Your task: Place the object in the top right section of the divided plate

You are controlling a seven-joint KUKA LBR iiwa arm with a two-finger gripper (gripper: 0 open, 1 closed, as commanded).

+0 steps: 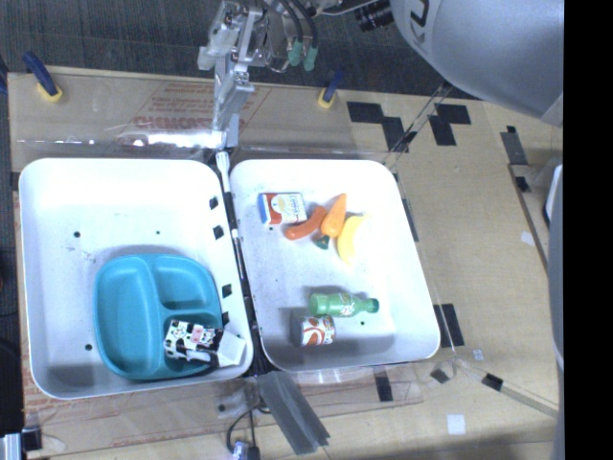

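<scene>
The object (pixel 193 339), a small packet printed in black, white and red, lies in the lower right compartment of the divided plate (pixel 124 314). Its right end overlaps the plate's rim, towards the wall between the bins. It rests flat and nothing grips it.

The divided plate is light blue, with one long section on its left and two smaller sections on its right. It sits in the lower half of the left bin (pixel 57 199). The upper right section (pixel 182 282) holds nothing visible.

The gripper (pixel 224 134) stands well apart from the object, above the far edge of the bench at the point where the two bins meet. It hangs past the upper rim of the bins, not over the plate. Whether its jaws are wide or narrow cannot be told from this angle; the view shows nothing between them.

The right bin (pixel 407 257) contains a small carton (pixel 282 208) with an orange and white label, a carrot (pixel 333 216), a red pepper-like piece (pixel 305 228) and a yellow item (pixel 348 238), the last three clustered and touching just beside the carton. Lower down lie a green bottle (pixel 342 304) on its side and, just below it, a red can (pixel 317 332), also on its side.
</scene>
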